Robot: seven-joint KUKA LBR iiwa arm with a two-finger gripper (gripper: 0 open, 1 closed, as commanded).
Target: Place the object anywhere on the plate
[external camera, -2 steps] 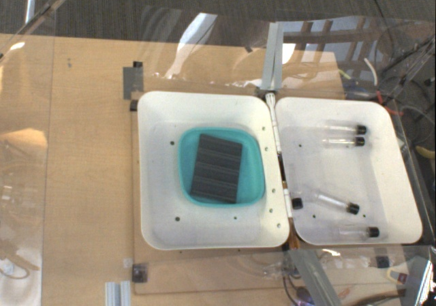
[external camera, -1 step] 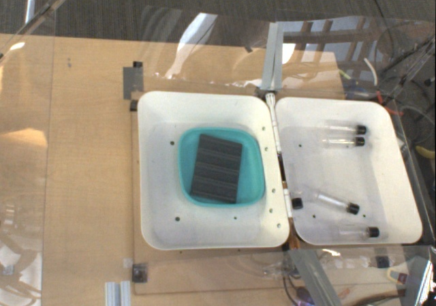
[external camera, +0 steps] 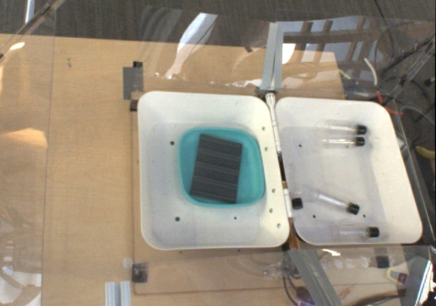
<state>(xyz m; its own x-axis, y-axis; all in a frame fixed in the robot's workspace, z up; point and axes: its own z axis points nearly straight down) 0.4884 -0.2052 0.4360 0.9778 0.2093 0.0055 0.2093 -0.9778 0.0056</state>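
Toward the middle of the left bin [external camera: 157, 219], a teal plate [external camera: 253, 182] with rounded corners lies flat on the white floor, slightly nearer the bin's right wall than its left. On the plate rests a dark grey ribbed block [external camera: 216, 168], rectangular, tilted a little clockwise, its long sides running from the far edge to the near edge of the plate; it sits wholly within the plate's rim. No lettering or brand can be read on the block or the plate.

Beside it, the right bin [external camera: 402, 182] holds several clear tubes with black caps: a pair [external camera: 344, 135] touching side by side near the far right corner, one [external camera: 335, 202] lying aslant near the middle of the near half, another [external camera: 355, 232] along the near edge, and a loose black cap [external camera: 296, 203] close to the left wall. Their labels, if any, are too small to tell.

The wooden bench [external camera: 75, 161] carries both bins. I cannot tell the state of the gripper.
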